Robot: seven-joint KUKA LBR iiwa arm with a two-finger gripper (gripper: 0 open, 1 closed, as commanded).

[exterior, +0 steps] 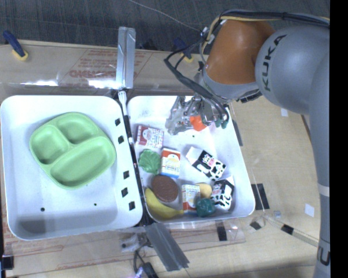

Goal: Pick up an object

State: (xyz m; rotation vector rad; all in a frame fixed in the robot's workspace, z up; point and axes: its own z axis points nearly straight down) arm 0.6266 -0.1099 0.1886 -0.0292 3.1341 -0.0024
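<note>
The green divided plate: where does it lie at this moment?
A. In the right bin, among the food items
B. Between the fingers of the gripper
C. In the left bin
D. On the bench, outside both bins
C: the green divided plate lies flat in the left bin, while the food items, such as the banana, sit in the right bin under the gripper.

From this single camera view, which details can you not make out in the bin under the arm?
1. The two-finger gripper: its metal tip is blurred, so its state is unreadable.
2. The small orange object beside it: too small and blurred to identify or to judge contact.
3. The yellow banana: the round brown disc covers its middle.
4. The small printed cartons: their labels are too small to read.
</note>
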